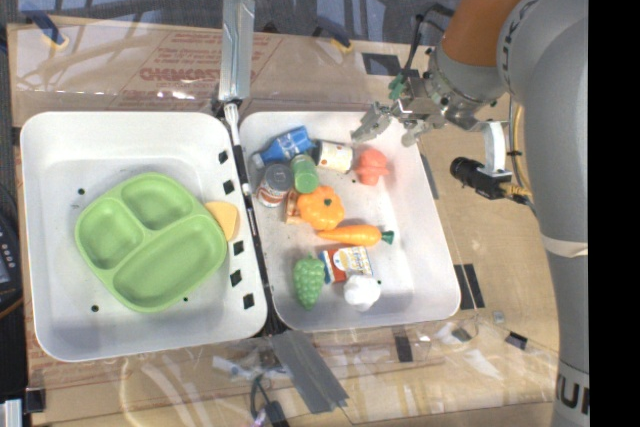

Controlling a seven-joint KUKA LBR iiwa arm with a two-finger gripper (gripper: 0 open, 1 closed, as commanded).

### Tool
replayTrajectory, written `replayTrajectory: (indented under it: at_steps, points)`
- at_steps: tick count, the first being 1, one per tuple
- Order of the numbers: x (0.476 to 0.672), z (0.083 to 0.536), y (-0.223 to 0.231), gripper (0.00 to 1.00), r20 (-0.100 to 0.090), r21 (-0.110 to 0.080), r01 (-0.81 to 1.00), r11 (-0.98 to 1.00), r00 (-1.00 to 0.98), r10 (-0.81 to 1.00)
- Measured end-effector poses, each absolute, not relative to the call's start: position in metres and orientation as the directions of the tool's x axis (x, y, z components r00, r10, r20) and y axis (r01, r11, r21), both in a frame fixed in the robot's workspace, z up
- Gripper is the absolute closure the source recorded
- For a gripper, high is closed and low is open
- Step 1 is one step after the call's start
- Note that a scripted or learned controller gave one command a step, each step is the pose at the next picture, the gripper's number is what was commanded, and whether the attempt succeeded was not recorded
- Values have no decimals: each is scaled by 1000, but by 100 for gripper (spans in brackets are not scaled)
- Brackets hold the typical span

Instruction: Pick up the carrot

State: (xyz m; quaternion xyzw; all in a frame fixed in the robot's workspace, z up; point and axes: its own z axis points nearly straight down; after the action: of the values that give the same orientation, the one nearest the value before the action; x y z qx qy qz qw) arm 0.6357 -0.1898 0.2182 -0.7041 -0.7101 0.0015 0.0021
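The carrot (352, 235) lies flat in the right bin (425, 245), orange with a green stub pointing right, just below a small orange pumpkin (321, 207). My gripper (388, 127) hangs over the bin's upper right corner, above and to the right of the carrot. Its two fingers are spread apart with nothing between them. A pink-red round fruit (371, 165) sits just below the gripper.
The right bin also holds a blue can (284, 146), a green bottle (304, 175), a small tin (274, 185), a white cup (335, 156), green grapes (309, 281) and a red-and-white packet (352, 265). In the left bin (60, 315) lie a green divided plate (150, 240) and a yellow piece (226, 218).
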Motion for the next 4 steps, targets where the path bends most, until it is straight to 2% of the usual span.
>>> replayTrajectory:
  at_steps: [1, 2, 3, 4]
  points:
    - [587, 95, -182, 0, 3, -5, 968, 252, -252, 968]
    - [529, 92, -180, 0, 1, -2, 998, 59, -59, 998]
    - [553, 184, -182, 0, 0, -2, 876, -483, 483, 876]
    - [519, 160, -183, 0, 2, -5, 998, 66, -66, 998]
